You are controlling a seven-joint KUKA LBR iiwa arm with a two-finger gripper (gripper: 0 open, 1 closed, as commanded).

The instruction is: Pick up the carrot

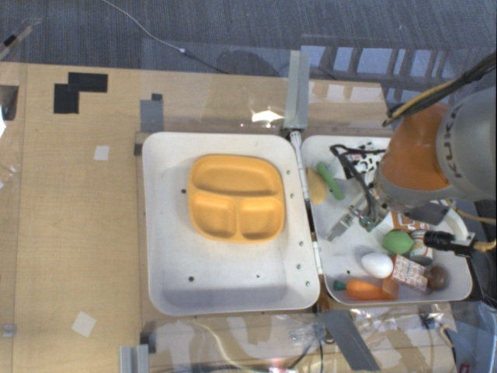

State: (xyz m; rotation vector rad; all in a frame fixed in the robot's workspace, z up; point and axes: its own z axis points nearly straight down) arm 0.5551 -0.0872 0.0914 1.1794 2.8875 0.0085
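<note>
Carrot (368, 290) lies along the near edge of the right bin (326, 274), just beside a white egg (378, 265) and a patterned packet (410, 273). The gripper (351, 221) hovers over the bin's middle, well above the carrot, fingers spread, nothing between them. A yellow tray (235, 197) sits in the left bin (167, 231).
</note>
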